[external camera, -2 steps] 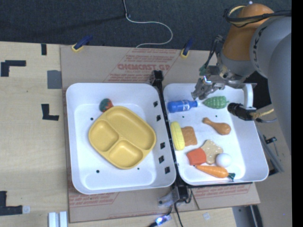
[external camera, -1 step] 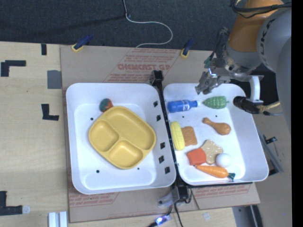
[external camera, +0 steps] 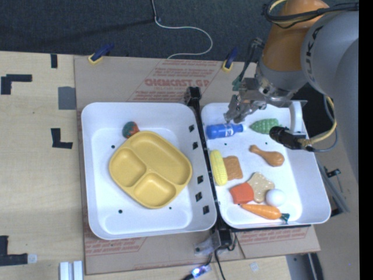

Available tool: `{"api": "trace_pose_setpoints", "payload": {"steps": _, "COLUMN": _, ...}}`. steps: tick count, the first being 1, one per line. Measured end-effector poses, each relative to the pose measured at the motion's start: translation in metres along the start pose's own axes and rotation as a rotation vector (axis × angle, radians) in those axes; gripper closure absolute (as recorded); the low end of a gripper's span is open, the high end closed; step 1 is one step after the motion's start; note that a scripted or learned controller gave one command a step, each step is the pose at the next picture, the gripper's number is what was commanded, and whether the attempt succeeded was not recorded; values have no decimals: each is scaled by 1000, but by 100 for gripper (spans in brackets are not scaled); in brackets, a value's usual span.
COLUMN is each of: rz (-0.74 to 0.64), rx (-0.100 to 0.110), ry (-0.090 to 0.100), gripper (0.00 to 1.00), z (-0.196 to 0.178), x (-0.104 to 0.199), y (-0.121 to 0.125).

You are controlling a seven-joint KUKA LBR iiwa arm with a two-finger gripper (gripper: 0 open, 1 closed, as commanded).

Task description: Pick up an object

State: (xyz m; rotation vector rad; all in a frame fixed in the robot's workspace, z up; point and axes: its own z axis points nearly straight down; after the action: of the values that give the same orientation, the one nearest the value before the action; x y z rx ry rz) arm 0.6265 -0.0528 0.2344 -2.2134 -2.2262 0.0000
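The gripper (external camera: pixel 238 114) hangs over the upper left corner of the right bin (external camera: pixel 312 185), its fingers pointing down at the blue bottle (external camera: pixel 223 131), which lies on its side just below them near the bin's left wall; the fingertips look very close to the bottle's right end, but whether they are spread or pressed together I cannot tell, and nothing is plainly caught between them. The rest of that bin is crowded with toy food: a green leafy piece (external camera: pixel 265 125) to the right of the bottle, a brown drumstick (external camera: pixel 268 154) below that, a yellow corn cob (external camera: pixel 218 167) standing lengthwise along the left wall with a tan slice of toast (external camera: pixel 233 168) touching its right side, then an orange-red block (external camera: pixel 242 193), a beige cracker-like piece (external camera: pixel 260 184), a white egg (external camera: pixel 275 198) and a carrot (external camera: pixel 262 212) lying along the bottom edge. The left bin (external camera: pixel 96 174) holds a yellow divided tray (external camera: pixel 150 168) (three compartments, set at a tilt to the bin's walls), and a small red-and-green fruit (external camera: pixel 130 128) sits just beside the tray's upper left corner.
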Motion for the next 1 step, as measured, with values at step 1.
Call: {"api": "trace_pose_setpoints", "payload": {"steps": 1, "rz": 1, "rx": 3, "ry": -1, "gripper": 100, "z": 22, "x": 36, "y": -13}}
